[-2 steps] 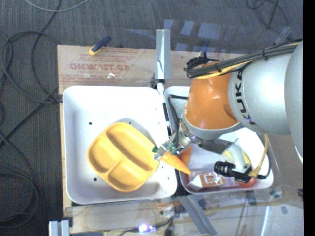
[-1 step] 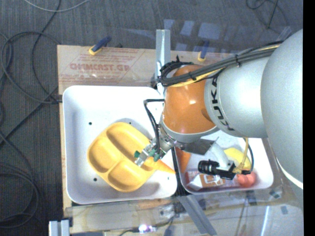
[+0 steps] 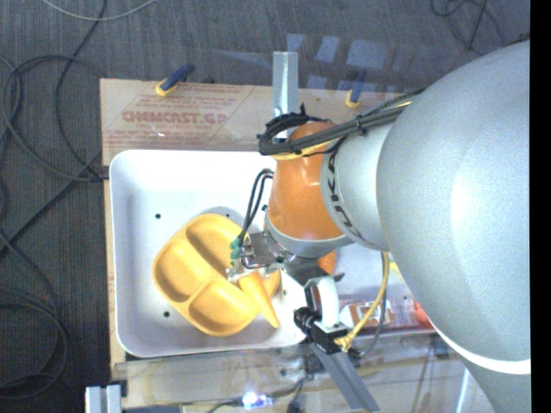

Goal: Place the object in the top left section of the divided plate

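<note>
A yellow divided plate (image 3: 200, 274) lies tilted in the left white bin (image 3: 138, 196), toward its front. An orange, carrot-shaped object (image 3: 263, 301) rests at the plate's right edge, its pointed tip aimed at the bin's front wall. My gripper (image 3: 250, 261) hangs just above the plate's right side, right over the thick end of the orange object. The wrist with its orange band (image 3: 301, 196) hides the gripper's tips and the plate's far right part. Whether the object is between them cannot be seen.
The big grey arm (image 3: 456, 213) covers most of the right bin. At that bin's front lie a flat printed packet (image 3: 387, 310) and a small orange item (image 3: 422, 317). A cardboard sheet (image 3: 172, 119) with clamps lies behind the bins.
</note>
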{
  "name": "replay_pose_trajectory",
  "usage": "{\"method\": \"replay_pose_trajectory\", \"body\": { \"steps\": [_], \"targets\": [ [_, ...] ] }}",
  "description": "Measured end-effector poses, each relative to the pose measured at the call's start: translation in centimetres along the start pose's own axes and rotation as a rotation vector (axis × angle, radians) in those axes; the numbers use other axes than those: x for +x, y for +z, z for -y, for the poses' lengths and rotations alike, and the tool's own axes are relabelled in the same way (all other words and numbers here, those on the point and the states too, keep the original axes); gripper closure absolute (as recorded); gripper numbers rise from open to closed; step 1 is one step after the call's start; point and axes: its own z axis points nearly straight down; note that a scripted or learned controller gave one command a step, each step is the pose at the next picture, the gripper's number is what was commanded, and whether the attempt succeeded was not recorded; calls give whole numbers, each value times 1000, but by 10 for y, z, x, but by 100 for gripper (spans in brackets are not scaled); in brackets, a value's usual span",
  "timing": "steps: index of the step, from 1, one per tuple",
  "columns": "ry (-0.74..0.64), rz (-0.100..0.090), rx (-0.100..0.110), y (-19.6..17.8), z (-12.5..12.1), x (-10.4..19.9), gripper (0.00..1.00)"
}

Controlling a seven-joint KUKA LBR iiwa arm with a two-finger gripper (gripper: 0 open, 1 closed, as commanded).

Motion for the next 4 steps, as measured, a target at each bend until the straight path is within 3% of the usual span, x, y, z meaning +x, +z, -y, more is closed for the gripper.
{"method": "replay_pose_trajectory", "body": {
  "steps": [1, 2, 3, 4],
  "targets": [
    [-97, 1, -4, -50, 4, -47, 100],
    [295, 0, 0, -22, 3, -31, 100],
    [130, 2, -1, -22, -2, 8, 100],
    [453, 1, -2, -22, 2, -22, 100]
  ]
}}
